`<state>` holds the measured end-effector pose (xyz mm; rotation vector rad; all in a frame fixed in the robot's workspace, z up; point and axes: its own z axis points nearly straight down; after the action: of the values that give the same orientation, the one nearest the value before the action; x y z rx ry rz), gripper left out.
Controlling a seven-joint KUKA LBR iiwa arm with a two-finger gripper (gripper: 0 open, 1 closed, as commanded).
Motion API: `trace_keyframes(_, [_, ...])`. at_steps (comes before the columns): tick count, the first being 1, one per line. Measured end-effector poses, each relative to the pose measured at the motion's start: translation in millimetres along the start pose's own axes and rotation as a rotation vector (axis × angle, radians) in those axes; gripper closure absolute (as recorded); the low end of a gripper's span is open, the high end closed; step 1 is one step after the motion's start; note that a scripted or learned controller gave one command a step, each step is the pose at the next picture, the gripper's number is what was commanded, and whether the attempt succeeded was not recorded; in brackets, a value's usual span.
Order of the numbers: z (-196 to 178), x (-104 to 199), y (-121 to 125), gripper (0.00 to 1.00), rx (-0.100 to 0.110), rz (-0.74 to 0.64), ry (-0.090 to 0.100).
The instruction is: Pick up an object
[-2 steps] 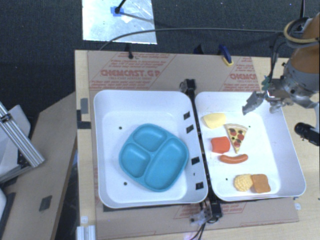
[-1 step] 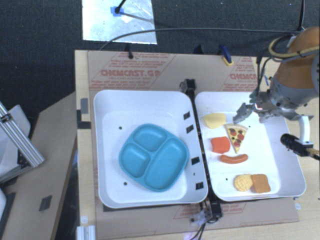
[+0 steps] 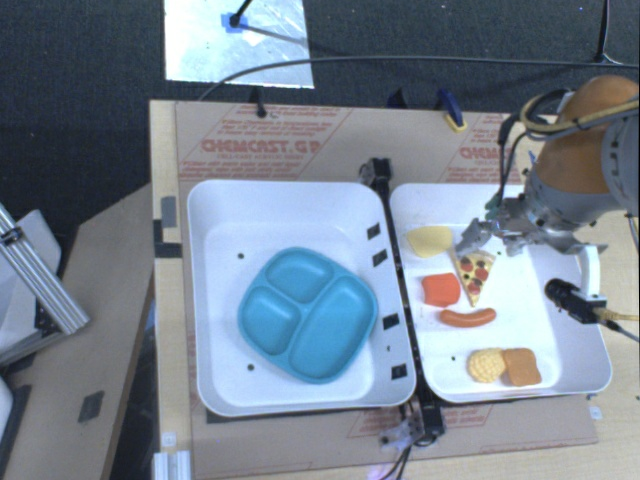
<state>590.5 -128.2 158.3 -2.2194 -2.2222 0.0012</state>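
Camera view has the pizza slice (image 3: 474,273) lying flat near the middle of the right bin (image 3: 560,373), with the gripper (image 3: 478,234) hanging right over its crust end, fingers spread apart and nothing between them. Risk I see: that slice is thin and flat, so the fingertips could just skate over it. It's also crowded, with the red block (image 3: 441,289) touching its left side, the yellow wedge (image 3: 431,240) just beside toward the bin's far edge, and the sausage (image 3: 468,317) right below. A sloppy close could nudge those or grab two. The blue divided plate (image 3: 306,313) sits in the left bin (image 3: 225,368), well apart.
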Motion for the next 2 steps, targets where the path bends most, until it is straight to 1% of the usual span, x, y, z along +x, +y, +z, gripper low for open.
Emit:
trace_keyframes(1, [61.6,4.2,1.5,0.00,0.000,0.000,0.000])
trace_keyframes(2, [47.5,3.4,3.0,1.00,-0.005,0.000,-0.001])
